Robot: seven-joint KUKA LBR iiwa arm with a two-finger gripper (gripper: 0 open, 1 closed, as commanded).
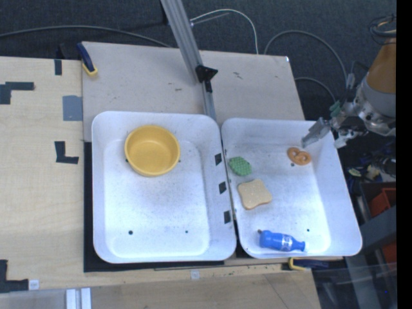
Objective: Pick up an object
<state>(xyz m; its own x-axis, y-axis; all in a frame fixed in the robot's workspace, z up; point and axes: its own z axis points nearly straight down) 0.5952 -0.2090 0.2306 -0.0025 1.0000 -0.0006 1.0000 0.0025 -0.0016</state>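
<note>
Robot lab: bench [38, 140], cables [225, 15].

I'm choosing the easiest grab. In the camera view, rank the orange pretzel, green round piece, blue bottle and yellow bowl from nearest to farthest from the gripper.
1. Small orange pretzel-shaped piece, just below-left of the gripper, right bin.
2. Green round textured piece, at that bin's left wall.
3. Blue plastic bottle, lying at its front edge.
4. Yellow round bowl, in the left bin.

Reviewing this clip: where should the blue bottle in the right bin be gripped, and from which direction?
Probably across the middle of the blue bottle, coming straight down. It lies on its side, pointing left-right, with bare bin floor above and below it for the fingers.
</note>
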